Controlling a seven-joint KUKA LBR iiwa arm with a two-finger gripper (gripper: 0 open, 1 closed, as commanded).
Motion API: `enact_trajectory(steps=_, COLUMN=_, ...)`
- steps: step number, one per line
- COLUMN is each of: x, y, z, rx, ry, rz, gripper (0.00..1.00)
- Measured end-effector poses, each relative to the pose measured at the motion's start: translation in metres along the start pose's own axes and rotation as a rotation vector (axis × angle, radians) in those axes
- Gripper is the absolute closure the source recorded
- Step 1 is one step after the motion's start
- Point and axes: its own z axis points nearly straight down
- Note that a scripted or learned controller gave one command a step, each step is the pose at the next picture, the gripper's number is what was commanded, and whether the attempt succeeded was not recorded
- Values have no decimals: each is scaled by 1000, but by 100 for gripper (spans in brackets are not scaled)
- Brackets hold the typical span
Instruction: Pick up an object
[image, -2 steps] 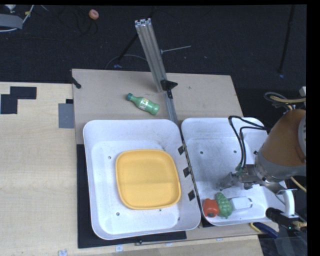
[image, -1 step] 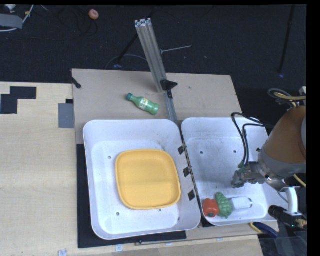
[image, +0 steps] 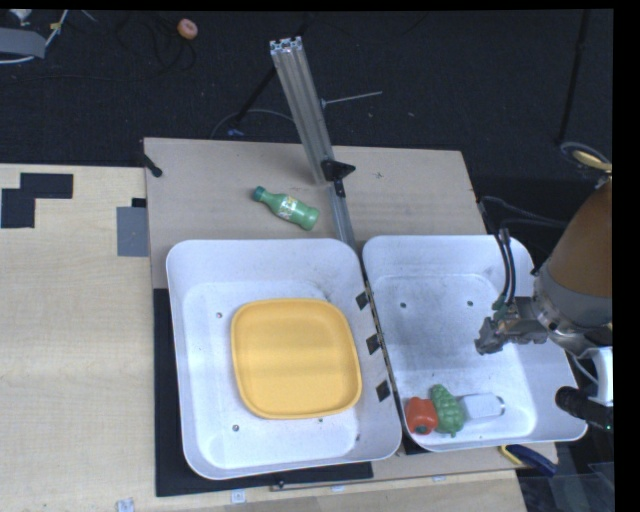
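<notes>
Gripper (image: 497, 335) hangs over the right bin (image: 440, 290) — finger spread unreadable — green-and-red toy (image: 436, 411) lying nearby, apart.

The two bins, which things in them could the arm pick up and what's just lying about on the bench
For the job:
- end effector, over the right bin
- red and green toy in the right bin's near corner
- white piece beside it
- yellow plate in the left bin

Lying about:
- green bottle, on its side on the bench behind the bins
- metal rail

my arm (image: 585, 262): orange band, grey wrist | black cables looping beside it | my gripper (image: 492, 338): dark metal, small
</notes>
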Motion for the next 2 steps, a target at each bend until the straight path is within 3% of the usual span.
enact_trajectory(steps=2, x=3, y=18, z=-114, rx=0, ry=0, rz=0, gripper=100)
